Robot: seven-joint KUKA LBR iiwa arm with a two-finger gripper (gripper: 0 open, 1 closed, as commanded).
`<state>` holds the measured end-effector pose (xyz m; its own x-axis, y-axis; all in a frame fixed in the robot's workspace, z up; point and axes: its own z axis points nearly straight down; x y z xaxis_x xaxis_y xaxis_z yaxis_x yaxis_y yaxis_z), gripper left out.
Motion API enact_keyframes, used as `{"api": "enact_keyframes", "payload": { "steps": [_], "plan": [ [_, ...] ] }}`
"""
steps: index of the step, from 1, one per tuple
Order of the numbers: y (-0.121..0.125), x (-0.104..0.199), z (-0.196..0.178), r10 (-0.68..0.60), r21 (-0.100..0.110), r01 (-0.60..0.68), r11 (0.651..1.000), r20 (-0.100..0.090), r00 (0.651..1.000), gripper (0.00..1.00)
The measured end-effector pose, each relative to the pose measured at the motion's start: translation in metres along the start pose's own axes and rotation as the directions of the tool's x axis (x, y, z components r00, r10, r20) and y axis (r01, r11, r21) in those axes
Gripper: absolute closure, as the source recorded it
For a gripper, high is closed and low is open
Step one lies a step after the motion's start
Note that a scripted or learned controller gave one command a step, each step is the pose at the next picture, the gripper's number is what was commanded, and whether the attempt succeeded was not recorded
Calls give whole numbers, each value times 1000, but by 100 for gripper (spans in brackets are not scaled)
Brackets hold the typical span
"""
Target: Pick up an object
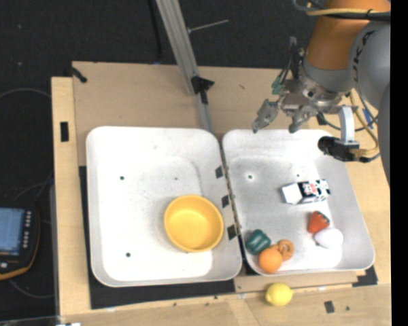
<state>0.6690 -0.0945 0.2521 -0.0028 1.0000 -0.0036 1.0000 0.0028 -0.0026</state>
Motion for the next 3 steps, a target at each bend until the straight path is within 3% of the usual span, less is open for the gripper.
{"api": "enact_keyframes", "payload": {
  "steps": [2, 3],
  "plan": [
    [1, -10, 110, 6, 1, -6, 1000, 0, 1000, 0],
    [2, -11, 95, 7, -5, -7, 1000, -1, 1000, 100]
  ]
}}
